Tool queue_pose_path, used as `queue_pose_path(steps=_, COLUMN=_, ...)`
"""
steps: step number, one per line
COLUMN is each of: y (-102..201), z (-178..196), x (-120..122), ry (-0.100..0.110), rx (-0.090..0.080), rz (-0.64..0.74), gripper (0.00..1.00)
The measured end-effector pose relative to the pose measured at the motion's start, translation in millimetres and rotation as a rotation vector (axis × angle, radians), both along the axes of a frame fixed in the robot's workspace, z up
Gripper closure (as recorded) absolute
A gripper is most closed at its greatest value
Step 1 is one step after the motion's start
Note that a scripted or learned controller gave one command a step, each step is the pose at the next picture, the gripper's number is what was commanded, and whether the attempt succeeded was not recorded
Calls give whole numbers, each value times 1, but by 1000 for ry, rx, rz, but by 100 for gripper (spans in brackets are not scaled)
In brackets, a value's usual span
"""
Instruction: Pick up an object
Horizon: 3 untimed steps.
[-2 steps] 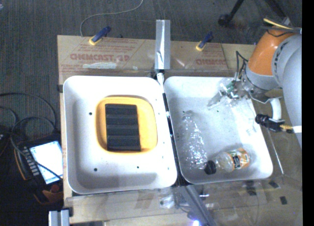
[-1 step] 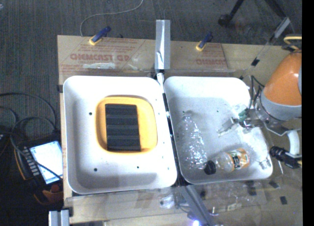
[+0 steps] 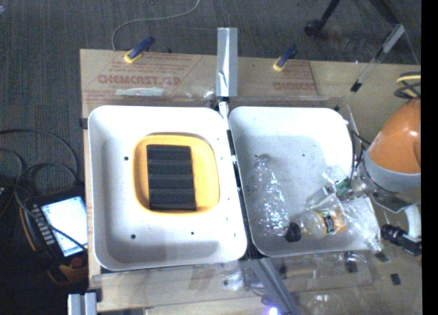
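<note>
The clear plastic bottle (image 3: 321,221) with the black cap lies on its side in the right bin (image 3: 287,125), just left of the arm (image 3: 400,149). Whether the gripper is apart or together I cannot tell. Descend squarely across the bottle's body, away from the crumpled wrap (image 3: 268,194).

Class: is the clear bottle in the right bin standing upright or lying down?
Lying down: the bottle rests on its side on the bin floor, black cap pointing left.

You see two white bins (image 3: 102,190): the left one holds a yellow tray (image 3: 209,170) with a black ribbed insert (image 3: 170,177); the right one holds a clear bottle (image 3: 321,223) with a black cap (image 3: 293,233). The arm (image 3: 404,146) is orange and grey.
</note>
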State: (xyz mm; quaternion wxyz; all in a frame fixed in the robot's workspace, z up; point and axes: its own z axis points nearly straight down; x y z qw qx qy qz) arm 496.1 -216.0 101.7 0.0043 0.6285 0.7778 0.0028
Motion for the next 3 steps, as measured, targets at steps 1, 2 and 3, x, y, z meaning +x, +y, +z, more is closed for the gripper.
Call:
queue_pose_path(steps=1, y=1, z=9, x=1, ry=-1, rx=1, rz=0, gripper=100)
queue_pose_path(steps=2, y=-1, z=0, x=-1, ry=-15, rx=8, rz=-274, gripper=100)
queue_pose_path(steps=3, y=38, z=107, x=41, ry=10, rx=0, rz=-229, gripper=100)
